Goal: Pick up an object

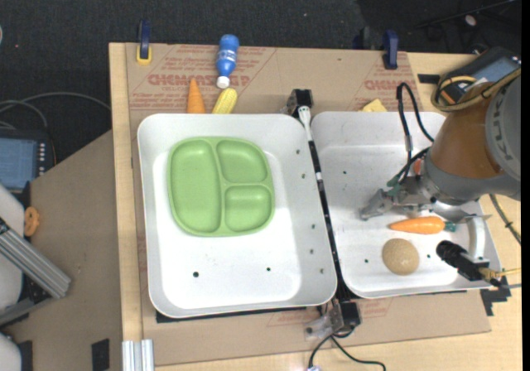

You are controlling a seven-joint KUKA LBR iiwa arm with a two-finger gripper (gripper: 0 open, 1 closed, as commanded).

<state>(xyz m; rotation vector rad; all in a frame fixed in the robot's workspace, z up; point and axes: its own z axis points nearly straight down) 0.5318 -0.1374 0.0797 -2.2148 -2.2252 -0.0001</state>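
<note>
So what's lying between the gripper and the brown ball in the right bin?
The orange carrot lies between the gripper and the brown ball, in the camera view.

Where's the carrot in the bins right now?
The carrot lies in the right bin, toward its near right side, just above the round brown ball and directly beside the claw.

My arm (489, 146) a thick rounded grey cylinder, a broad orange-brown band (464, 150) wrapping it above the wrist, paler grey wrist housing beneath, a black cable (405, 125) looping along its side, my end effector (374, 207) slim, metallic grey, with small green details
</note>
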